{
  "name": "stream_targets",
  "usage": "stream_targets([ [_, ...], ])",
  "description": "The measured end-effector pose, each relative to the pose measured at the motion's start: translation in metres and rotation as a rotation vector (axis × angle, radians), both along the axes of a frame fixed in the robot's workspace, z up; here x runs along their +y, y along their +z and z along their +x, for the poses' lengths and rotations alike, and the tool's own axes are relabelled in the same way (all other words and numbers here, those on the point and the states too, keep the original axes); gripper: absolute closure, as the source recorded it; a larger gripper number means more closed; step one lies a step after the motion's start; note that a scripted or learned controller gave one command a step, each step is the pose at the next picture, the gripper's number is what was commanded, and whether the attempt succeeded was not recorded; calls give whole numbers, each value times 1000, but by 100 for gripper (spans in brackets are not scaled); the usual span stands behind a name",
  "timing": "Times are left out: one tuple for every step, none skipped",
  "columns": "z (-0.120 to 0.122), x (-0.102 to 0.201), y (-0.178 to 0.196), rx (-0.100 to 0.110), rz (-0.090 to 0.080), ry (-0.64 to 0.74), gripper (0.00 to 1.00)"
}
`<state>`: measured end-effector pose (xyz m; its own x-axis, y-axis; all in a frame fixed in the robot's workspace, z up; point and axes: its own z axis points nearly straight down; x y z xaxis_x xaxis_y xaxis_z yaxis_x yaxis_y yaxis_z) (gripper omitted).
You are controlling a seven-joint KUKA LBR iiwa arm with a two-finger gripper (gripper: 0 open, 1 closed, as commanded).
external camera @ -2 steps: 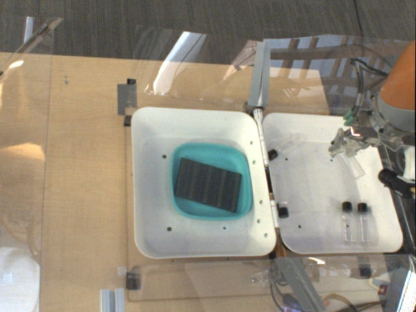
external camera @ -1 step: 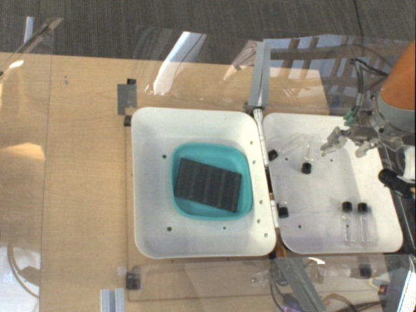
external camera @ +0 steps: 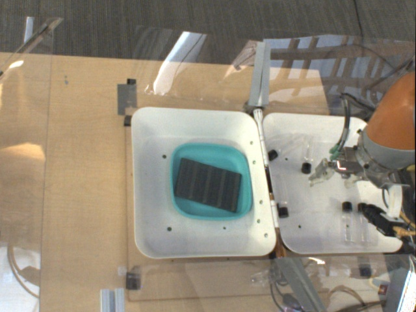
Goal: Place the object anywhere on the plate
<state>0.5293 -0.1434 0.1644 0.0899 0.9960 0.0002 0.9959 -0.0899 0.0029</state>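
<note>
The dark ribbed slab [external camera: 208, 185] already lies on the teal plate [external camera: 242, 164] in the left bin [external camera: 149, 174], well apart from the jaws [external camera: 323, 169], on their far side across the bins' divider. Its long axis runs slightly slanted across the plate. It looks flat, rectangular and grooved. Whether the jaws are released or clenched, I cannot tell.
</note>
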Motion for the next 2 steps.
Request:
stream_targets([
  [-35, 42, -53, -12, -9, 10, 0],
  [-36, 41, -70, -27, -22, 73, 0],
])
